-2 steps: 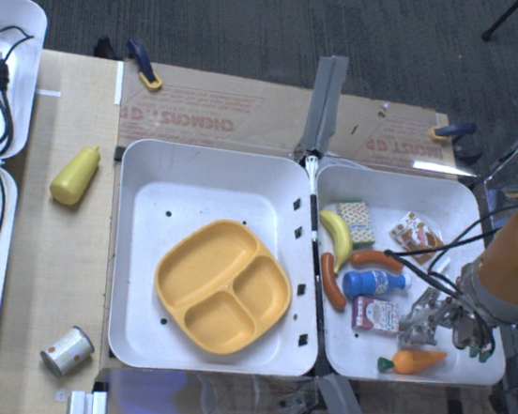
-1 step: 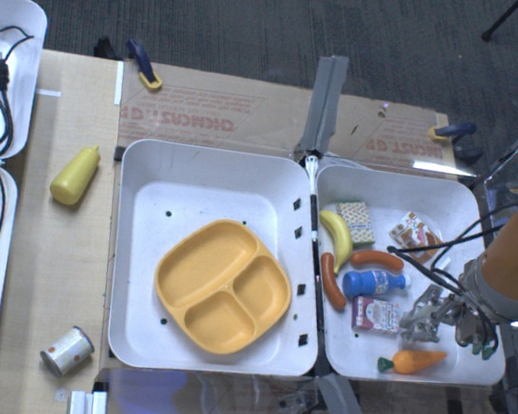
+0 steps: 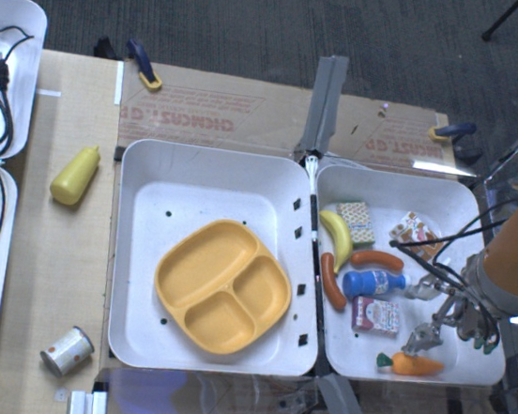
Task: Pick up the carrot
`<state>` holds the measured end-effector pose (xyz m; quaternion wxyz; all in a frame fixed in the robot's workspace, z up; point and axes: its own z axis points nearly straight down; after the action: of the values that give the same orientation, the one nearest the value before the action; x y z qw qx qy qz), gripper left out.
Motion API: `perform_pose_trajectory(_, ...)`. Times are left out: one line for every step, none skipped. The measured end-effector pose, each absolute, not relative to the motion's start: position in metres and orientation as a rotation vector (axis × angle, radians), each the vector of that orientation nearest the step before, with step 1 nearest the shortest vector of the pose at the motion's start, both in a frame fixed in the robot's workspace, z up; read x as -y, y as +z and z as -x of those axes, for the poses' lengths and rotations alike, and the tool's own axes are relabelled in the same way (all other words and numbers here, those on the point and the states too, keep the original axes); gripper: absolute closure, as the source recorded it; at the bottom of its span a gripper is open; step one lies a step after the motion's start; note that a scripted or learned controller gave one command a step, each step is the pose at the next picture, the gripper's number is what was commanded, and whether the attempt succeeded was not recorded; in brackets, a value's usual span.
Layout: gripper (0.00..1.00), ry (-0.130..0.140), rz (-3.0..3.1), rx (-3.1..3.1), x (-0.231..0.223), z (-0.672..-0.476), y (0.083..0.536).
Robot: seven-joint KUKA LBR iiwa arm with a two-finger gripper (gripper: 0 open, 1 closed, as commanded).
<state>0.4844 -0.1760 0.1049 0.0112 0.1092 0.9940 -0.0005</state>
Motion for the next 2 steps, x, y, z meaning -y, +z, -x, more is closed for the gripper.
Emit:
perform_pose_trajectory(0.00, 0.001, -0.670, -3.051, 0.148, -0.483, 0.095)
perform_pose_trajectory(0.00, -0.004, -0.267, -3.099, 0.108, -0.487, 0.098)
